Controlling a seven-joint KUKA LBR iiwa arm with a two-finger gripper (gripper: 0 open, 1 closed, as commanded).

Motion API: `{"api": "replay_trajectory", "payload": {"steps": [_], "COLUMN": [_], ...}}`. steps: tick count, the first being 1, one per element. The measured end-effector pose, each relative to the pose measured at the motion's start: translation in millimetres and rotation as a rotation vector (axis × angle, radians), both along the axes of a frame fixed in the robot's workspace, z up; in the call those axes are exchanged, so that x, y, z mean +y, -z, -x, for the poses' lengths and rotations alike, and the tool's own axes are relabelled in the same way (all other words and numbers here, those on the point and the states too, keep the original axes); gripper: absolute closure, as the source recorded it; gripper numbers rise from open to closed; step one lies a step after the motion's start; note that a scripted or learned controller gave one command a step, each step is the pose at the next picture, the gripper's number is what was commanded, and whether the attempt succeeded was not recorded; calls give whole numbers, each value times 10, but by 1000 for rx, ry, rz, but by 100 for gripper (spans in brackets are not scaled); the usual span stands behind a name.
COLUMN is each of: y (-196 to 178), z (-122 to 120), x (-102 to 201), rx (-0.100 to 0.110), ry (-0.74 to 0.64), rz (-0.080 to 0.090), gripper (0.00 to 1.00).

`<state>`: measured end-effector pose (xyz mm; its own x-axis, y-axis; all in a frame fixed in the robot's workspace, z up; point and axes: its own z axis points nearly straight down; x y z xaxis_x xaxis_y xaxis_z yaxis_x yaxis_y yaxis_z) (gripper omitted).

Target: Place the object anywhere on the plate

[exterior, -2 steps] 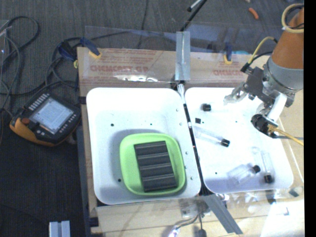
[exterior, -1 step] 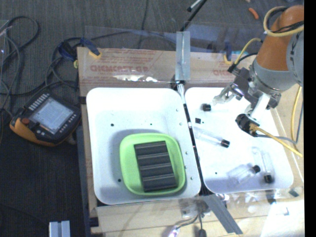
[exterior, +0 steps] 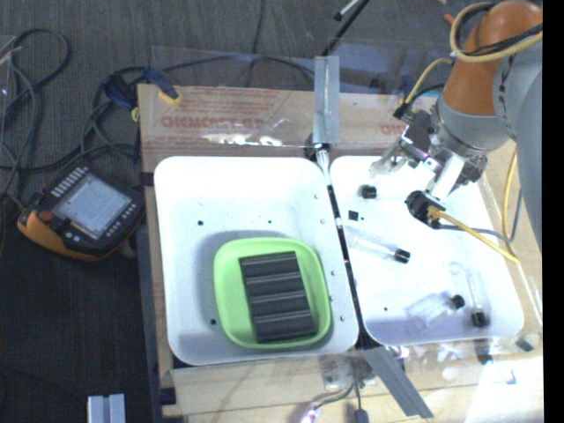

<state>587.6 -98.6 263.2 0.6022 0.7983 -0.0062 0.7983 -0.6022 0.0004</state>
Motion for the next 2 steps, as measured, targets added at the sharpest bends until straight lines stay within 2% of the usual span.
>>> {"api": "replay_trajectory", "payload": {"steps": [1,2], "y": [-102,94], "z": [-100,15], "x": [389,703], "rx": [0,1], "ry": [24,52], "rz": [-3,-2], "gripper": [0,0]}}
